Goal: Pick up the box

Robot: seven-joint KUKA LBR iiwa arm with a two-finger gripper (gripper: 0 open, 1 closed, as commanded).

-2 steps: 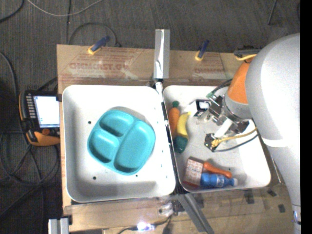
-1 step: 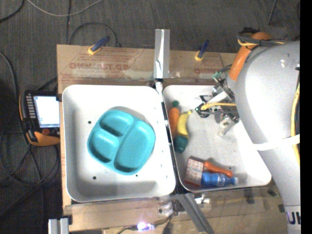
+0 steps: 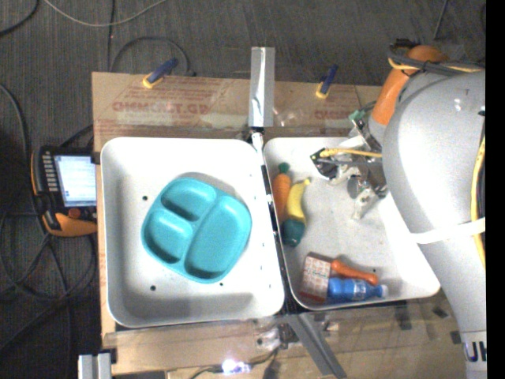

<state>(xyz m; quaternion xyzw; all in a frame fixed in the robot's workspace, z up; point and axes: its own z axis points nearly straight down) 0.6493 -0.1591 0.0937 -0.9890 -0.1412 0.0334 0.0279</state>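
One fixed camera looks down at a slant from well above the gripper (image 3: 357,181), taking in both bins (image 3: 118,235).

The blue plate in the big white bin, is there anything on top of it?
No, nothing sits in the three hollows of the blue plate. It lies alone in the left bin. What's underneath is covered by the plate itself, so that can't be seen.

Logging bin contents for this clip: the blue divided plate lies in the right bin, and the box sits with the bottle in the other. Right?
Not quite. The camera view shows the blue divided plate in the left bin; the box and bottle share the right bin.
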